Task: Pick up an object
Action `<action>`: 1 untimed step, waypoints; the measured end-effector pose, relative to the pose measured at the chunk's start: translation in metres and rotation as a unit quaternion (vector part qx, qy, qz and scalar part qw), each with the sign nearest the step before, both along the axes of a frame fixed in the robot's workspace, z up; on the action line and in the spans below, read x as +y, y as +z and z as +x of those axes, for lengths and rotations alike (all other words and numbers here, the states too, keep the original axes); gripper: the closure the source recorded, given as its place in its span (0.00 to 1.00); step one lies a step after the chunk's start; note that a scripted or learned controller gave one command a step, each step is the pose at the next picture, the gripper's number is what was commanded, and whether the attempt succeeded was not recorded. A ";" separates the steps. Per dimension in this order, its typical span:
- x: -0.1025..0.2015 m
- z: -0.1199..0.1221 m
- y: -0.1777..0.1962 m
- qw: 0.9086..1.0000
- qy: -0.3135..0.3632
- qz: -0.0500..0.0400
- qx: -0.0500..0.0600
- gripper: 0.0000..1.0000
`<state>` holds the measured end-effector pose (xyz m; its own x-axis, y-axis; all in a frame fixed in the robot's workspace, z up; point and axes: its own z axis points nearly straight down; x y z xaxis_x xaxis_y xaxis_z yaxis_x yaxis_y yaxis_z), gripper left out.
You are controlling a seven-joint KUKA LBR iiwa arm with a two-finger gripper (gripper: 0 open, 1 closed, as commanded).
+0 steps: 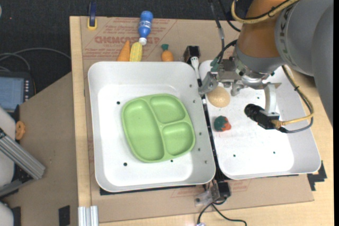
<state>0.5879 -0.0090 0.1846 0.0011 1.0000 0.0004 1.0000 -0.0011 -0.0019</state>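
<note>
Nearest, in the right bin (275, 164), a small green-and-red piece (222, 124), lying free. Just beyond, a tan rounded object (217, 98) by the bin's left wall, directly below the gripper (221, 82) (open or closed: cannot tell from this angle). Probably the approach step, with nothing seen lifted. Next, likely: centre over the tan object, close, rise straight. Farther back, toy corn (136, 51) on the bench.

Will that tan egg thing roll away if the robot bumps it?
Probably. The egg looks round and smooth, so a nudge may roll it across the flat bin. It looks small, likely light, and might slip from the tool.
</note>
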 end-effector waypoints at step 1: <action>-0.087 -0.066 0.066 1.000 -0.004 -0.002 -0.002 0.00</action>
